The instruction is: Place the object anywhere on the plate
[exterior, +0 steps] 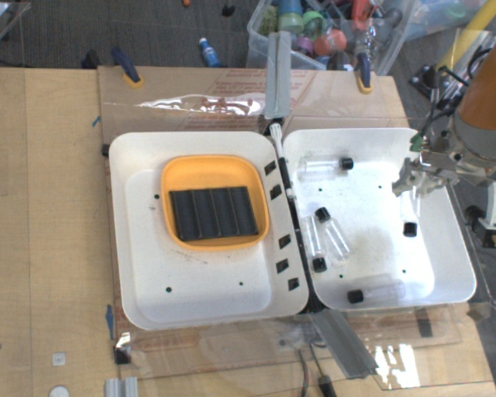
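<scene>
The jaws point(413, 180) hover over the right bin's point(446, 279) far edge; whether they are parted I cannot tell. Four clear capped vials point(329, 238) lie right of the orange plate point(215, 172), scattered for picking; the plate already carries one black ridged block point(213, 213).

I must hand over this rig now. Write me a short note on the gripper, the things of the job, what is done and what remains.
Gripper: over the right white bin's right side; nothing seen held.
Things: orange plate with a black ribbed block on it, in the left white bin. Clear plastic tubes with black caps lie in the right bin.
Done: no tube is on the plate.
Left: pick one tube, place it on the plate.
</scene>
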{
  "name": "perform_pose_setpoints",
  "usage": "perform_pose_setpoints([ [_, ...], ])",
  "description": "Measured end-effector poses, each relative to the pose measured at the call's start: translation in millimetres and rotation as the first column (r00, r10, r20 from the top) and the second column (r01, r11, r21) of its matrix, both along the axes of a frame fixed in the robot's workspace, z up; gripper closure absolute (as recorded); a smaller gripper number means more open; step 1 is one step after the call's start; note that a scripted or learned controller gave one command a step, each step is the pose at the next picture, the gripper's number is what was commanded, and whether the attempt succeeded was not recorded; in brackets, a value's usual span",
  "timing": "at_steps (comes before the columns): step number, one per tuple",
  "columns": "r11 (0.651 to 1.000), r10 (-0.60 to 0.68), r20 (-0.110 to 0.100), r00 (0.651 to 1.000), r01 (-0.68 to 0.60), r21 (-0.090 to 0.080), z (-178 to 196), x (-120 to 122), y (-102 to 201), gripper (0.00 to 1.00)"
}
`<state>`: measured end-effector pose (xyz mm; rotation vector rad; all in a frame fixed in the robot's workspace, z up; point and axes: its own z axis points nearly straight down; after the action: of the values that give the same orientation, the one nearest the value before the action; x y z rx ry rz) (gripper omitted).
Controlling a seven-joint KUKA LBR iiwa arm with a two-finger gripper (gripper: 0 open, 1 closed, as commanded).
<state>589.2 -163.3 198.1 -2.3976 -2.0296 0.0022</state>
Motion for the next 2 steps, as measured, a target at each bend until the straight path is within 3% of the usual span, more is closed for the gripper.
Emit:
perform_pose_setpoints([
  [1, 0.960, 0.280, 0.004, 0.960, -0.280, -0.001, 7, 26, -8, 1.00],
  [2, 0.857, 0.515, 0.005, 0.857, -0.515, -0.002, 12, 45, 10, 1.00],
])
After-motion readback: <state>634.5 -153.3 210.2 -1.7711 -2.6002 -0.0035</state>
